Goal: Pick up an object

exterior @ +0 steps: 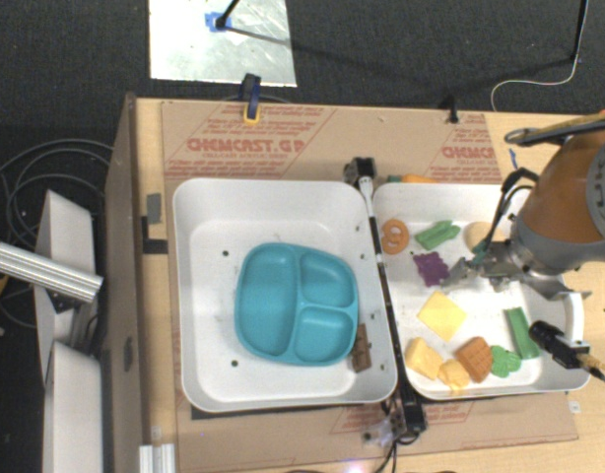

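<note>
The end effector (477, 262) hangs low over the right bin (480, 200), near its middle, and from here I cannot tell what it is doing; nothing shows gripped in it. Just to its left lies a purple toy piece (431, 267), nearly touching it, and below that a pale yellow wedge like a cheese slice (440, 315). Above the purple piece sit a green pickle-like piece (436, 234) and an orange ring (394, 234), the ring close to the bin's left wall. A cream rounded item (476, 233) lies near the top, beside the arm.

Along the bin's near edge things are crowded: a yellow chunk (424, 357), a brown waffle-like piece (474, 357), a green leafy piece (504, 362) and a green stick (521, 331), all close together, some touching. The freest floor is the patch right of the yellow wedge.

The grey arm with its orange band (569, 200) covers the bin's right side.

The left bin (214, 225) holds a teal divided plate (297, 304) at its centre, with bare white floor all round it. A small brown object (362, 348) lies against that bin's right wall. Both bins rest on the cardboard-covered surface (312, 136).
</note>
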`<state>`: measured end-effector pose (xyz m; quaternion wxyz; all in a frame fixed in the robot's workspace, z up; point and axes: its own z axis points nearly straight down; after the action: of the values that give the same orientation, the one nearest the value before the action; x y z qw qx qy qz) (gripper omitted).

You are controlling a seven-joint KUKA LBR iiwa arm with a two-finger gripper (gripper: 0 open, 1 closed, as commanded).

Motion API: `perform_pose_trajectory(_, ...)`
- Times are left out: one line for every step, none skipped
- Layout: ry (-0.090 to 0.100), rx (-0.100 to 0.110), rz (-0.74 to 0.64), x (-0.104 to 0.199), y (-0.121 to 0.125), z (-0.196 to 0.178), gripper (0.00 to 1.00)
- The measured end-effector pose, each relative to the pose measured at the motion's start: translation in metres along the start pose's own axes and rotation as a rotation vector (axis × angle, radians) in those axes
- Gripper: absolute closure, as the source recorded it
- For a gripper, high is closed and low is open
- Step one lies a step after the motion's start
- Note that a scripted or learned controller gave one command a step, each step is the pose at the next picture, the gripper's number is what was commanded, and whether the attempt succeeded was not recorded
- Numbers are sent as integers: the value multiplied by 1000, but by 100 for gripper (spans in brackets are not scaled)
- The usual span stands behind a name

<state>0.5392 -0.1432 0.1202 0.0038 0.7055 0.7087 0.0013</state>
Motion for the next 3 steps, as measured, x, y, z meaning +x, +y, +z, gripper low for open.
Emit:
perform_pose_trajectory(3, -1, -4, 30, 47, -37, 0)
perform_pose_trajectory(4, 10, 3, 29, 43, 40, 0)
perform_pose_trajectory(3, 4, -1, 29, 45, 25, 100)
